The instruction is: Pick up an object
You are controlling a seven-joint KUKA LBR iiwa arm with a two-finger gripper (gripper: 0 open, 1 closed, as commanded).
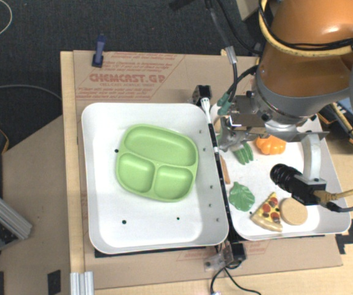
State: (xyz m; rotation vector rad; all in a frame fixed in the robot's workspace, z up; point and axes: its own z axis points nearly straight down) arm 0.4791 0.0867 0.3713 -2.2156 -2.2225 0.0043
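One red print, seemingly "CHEMCAST GP", marks the cardboard (133, 72) behind both bins (102, 183).

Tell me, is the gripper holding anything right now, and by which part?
It cannot be told. The gripper is low in the right bin just above a green toy vegetable, but the arm hides any contact.
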